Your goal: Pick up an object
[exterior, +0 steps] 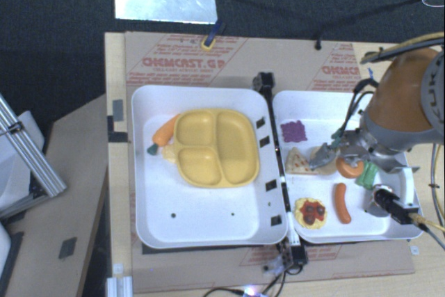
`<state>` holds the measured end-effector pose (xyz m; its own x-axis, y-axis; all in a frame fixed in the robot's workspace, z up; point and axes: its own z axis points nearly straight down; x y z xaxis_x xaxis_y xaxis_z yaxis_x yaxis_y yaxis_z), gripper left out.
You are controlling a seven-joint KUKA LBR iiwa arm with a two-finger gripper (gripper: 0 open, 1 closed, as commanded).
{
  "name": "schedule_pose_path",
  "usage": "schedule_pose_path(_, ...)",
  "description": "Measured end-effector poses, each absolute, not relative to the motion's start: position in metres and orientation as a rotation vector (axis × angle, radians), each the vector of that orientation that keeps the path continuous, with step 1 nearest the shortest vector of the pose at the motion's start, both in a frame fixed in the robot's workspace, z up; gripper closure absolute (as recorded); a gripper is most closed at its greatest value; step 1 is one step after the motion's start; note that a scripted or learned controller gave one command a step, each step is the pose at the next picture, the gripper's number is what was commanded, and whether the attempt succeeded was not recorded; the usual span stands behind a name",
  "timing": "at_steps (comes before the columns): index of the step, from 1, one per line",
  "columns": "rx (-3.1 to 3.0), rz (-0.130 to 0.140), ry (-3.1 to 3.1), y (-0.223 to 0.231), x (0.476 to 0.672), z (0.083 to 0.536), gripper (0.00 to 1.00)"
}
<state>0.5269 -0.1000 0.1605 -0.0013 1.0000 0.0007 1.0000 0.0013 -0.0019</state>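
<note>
Where the gripper [321, 156] hangs low in the right bin [316, 102], its tips sit just above the flatbread wedge [297, 162] near the bin's left wall; whether they are open or closed I cannot tell. Grapes [293, 129] lie toward the far-left corner, a sausage [342, 202] and small pizza [310, 212] by the near edge. The left bin [201, 222] carries a yellow tray [212, 147], a carrot [163, 132] touching its left rim.

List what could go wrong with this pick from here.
1. The pincer sits low in the right bin where the flat wedge and orange ring crowd together; it may nudge both and grip neither.
2. The wedge lies flat, so fingers may slide over it.
3. The green piece lies under the wrist and could get pushed.
</note>
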Motion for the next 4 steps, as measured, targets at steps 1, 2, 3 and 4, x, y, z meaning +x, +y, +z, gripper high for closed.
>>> schedule_pose_path(1, -2.218, 0.002, -2.22, -0.09, 0.53, 0.106, 0.0)
schedule_pose_path(2, -2.235, -0.017, -2.236, -0.093, 0.536, 0.102, 0.0)
schedule_pose_path(3, -2.242, -0.019, -2.241, -0.095, 0.537, 0.113, 1.0)
schedule_pose_path(4, -2.22, -0.007, -2.23, -0.091, 0.535, 0.175, 1.0)
